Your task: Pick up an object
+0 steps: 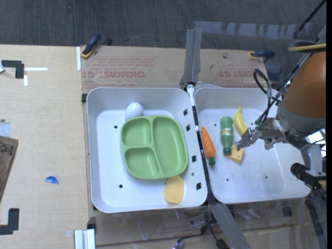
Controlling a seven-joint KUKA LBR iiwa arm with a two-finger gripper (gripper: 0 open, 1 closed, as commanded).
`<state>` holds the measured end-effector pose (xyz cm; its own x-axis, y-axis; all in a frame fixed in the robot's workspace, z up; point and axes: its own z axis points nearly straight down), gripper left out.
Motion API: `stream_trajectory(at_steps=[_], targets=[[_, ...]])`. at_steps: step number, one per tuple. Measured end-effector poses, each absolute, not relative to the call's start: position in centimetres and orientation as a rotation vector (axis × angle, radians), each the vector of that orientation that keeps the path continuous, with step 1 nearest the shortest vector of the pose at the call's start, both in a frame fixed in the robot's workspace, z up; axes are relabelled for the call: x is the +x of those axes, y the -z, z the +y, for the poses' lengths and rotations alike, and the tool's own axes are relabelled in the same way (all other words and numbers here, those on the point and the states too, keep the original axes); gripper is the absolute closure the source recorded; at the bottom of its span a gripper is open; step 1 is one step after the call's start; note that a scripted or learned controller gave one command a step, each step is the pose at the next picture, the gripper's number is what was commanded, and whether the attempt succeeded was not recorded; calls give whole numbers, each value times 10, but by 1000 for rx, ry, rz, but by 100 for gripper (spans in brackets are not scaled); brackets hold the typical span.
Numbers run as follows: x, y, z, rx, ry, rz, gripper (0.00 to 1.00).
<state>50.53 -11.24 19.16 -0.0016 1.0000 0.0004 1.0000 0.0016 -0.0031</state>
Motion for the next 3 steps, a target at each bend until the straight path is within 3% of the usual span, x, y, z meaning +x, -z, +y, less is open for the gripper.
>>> stream_trajectory(at_steps=[1,2,3], targets=[[543,-92,-113,-2141,0,-2300,0],[544,-102,-114,-2147,1,-2297,100],[544,-102,-114,-2147,1,-2297,0]])
